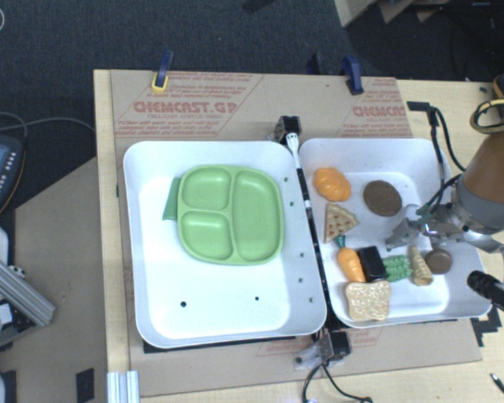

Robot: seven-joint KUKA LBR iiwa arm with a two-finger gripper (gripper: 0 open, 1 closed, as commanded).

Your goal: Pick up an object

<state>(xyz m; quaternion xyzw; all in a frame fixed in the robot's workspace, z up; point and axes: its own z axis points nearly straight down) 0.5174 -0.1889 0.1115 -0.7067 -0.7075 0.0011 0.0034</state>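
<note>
My gripper (418, 235) hangs low over the right side of the right bin (386, 152), below the arm's orange band. Right under and beside it lie a tan ridged piece (420, 268), a small brown round piece (439, 261) and a green piece (396, 268). Further left are a black block (371, 263), a carrot (350, 264), a toast slice (368, 300), a pizza wedge (339, 221), an orange lump (332, 183) and a brown disc (382, 197). I see nothing lifted off the bin floor.
A green divided plate (231, 213) lies in the left bin (218, 317). A black divider with clamps runs between the bins (307, 225). Cables hang near the arm at the right.
</note>
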